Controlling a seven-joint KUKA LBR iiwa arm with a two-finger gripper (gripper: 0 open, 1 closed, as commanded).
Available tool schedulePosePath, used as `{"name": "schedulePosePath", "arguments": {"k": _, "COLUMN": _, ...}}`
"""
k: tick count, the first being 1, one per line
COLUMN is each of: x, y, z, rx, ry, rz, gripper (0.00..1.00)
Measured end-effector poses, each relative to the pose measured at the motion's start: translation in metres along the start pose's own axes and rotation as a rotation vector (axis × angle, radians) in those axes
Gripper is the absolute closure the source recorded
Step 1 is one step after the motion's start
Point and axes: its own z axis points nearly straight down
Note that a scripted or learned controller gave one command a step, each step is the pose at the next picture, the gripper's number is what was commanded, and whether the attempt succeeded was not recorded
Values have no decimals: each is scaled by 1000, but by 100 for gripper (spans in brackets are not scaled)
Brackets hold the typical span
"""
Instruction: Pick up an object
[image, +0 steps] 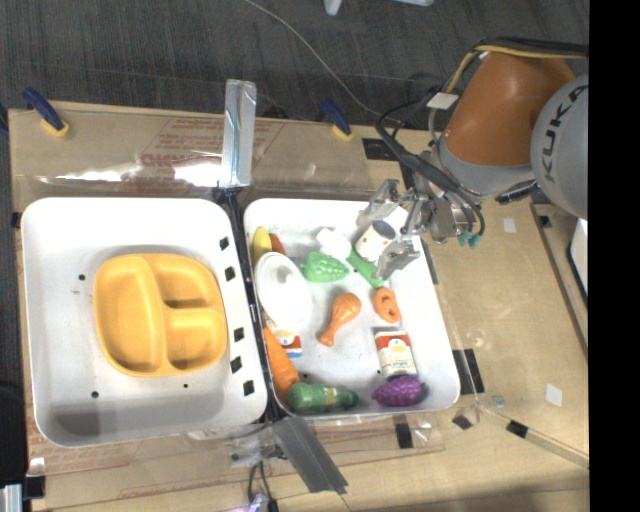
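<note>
Gripper (392, 232): hovered over right bin (440, 330), upper-right corner; white cup-like toy (375, 240) seen between the fingers, apparently clasped.
Handling: probably light, rigid, smooth plastic; best pinched across the body.
Neighbours: green toy (324, 267) at 9 o'clock, orange piece (386, 304) at 6 o'clock, both close.
Obstacle: bin wall just beside at 3 o'clock.

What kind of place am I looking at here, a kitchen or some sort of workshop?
Most likely a robotics lab bench, not a kitchen. A robot arm reaches over two white bins; the food is toys, such as a plastic drumstick and grapes, and plastic sheeting is clamped over the bench.
</note>
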Motion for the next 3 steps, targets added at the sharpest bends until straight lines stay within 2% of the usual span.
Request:
{"name": "schedulePosePath", "arguments": {"k": 1, "x": 4, "y": -34, "z": 132, "rx": 2, "ry": -10, "rz": 77, "gripper": 0}}
{"name": "schedulePosePath", "arguments": {"k": 2, "x": 39, "y": 1, "z": 148, "rx": -2, "ry": 1, "rz": 126, "gripper": 0}}
{"name": "schedulePosePath", "arguments": {"k": 3, "x": 39, "y": 1, "z": 148, "rx": -2, "ry": 0, "rz": 125, "gripper": 0}}
